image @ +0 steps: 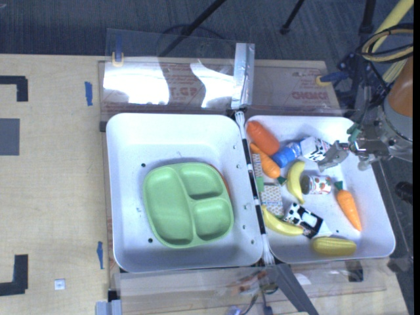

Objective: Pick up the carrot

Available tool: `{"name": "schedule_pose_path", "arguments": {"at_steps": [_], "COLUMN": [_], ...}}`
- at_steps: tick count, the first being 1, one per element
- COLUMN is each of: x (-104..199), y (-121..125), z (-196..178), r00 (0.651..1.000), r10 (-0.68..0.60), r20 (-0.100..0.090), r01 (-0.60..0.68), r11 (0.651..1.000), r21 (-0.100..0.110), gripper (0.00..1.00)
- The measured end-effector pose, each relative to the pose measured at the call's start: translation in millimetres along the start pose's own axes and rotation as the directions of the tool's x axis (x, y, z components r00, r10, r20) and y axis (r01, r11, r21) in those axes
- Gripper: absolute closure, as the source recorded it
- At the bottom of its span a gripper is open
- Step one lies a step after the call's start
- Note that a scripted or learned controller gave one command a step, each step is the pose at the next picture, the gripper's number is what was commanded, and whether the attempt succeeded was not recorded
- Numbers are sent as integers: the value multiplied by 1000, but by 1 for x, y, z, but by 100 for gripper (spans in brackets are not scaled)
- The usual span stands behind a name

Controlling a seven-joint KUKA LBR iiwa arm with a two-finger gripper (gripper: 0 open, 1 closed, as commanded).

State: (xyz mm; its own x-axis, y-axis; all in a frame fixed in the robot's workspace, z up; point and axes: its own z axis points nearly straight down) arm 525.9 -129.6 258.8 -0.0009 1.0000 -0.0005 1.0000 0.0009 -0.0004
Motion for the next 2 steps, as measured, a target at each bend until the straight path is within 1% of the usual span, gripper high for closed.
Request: {"name": "schedule_pose_path", "arguments": {"at_steps": [1,2], "x": [0,-50], "y": [0,-4], "z": [0,78], "r00": [1000,970], "r10": [0,241], "r20": [0,-2], "r01": [0,-241], "r11": [1000,970], "r21": [0,3], "gripper": [0,0]}}
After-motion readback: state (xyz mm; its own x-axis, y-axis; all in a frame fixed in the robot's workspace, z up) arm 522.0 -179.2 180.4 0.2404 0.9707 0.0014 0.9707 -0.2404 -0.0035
